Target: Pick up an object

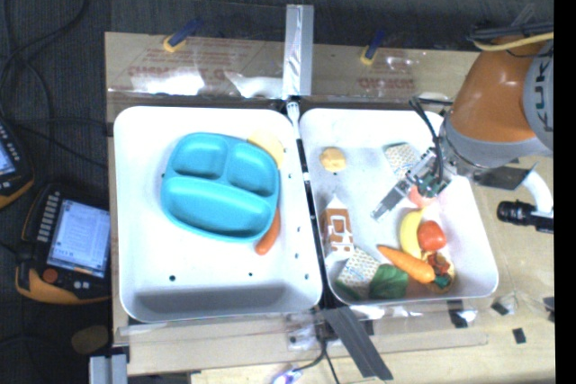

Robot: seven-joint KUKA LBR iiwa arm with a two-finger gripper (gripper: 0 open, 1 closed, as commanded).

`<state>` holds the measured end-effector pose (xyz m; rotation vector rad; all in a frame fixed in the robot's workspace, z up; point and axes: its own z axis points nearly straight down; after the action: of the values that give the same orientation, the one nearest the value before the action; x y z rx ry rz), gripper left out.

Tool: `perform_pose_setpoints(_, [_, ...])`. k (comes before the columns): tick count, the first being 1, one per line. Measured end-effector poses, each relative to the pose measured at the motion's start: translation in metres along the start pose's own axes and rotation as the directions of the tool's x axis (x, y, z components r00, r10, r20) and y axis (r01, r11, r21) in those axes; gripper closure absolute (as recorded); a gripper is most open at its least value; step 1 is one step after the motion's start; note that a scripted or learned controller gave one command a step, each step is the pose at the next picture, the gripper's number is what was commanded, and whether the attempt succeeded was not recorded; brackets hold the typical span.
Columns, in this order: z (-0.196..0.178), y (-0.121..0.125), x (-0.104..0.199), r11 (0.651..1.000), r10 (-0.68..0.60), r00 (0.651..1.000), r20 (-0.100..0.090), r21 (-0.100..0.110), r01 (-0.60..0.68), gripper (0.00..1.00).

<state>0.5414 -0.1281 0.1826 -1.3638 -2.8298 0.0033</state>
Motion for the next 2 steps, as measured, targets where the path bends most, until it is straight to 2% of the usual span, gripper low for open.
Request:
perform_pose_setpoints(1, [0.082, -0.030, 0.015, 0.988, -0.151, 0.988, 0.013, -0.012, 0.152, 0.00])
perform_pose_setpoints(2, [0.087, -0.023, 0.048, 0.979, -0.204, 0.978, 0.033, -0.013, 0.205, 0.00])
